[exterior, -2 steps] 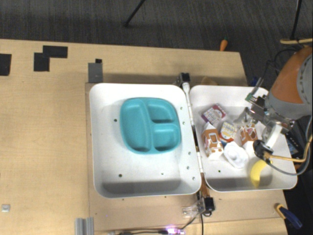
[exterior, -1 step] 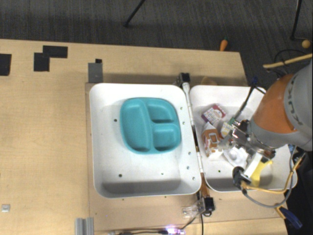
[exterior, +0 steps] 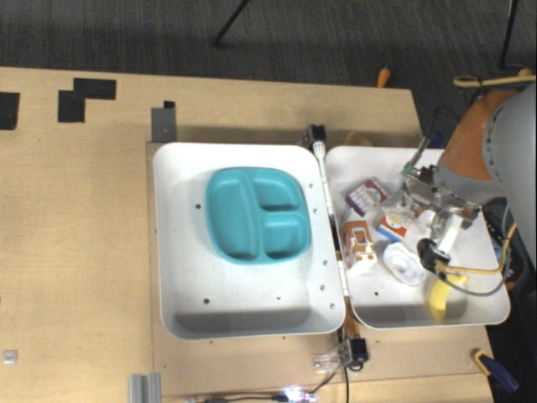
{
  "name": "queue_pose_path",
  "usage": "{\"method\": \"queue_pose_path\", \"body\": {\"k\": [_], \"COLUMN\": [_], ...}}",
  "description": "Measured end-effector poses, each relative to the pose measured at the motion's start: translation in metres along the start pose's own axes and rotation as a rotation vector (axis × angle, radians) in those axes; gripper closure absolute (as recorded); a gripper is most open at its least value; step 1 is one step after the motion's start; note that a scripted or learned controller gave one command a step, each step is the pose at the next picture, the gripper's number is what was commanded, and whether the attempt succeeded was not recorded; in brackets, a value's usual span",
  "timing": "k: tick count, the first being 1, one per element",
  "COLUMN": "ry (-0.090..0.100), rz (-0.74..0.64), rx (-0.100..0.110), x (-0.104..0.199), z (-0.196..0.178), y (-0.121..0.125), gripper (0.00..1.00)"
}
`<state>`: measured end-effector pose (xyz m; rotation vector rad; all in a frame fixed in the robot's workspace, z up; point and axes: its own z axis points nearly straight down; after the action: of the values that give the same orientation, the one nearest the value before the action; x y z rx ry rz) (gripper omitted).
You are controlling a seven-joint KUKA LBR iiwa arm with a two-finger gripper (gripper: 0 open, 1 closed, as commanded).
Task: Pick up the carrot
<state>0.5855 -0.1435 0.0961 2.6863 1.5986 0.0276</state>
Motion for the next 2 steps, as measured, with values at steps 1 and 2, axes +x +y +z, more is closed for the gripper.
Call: {"method": "queue_pose_path", "body": {"k": [1,2], "ry": [0.007,0.003], "rz": [0.359,0.791], "rx": [-0.012,0.004], "x": [-0.012,0.0], "z": [-0.002,0.001], "y": [-0.066,-0.014], "gripper": [0.0,0.0]}}
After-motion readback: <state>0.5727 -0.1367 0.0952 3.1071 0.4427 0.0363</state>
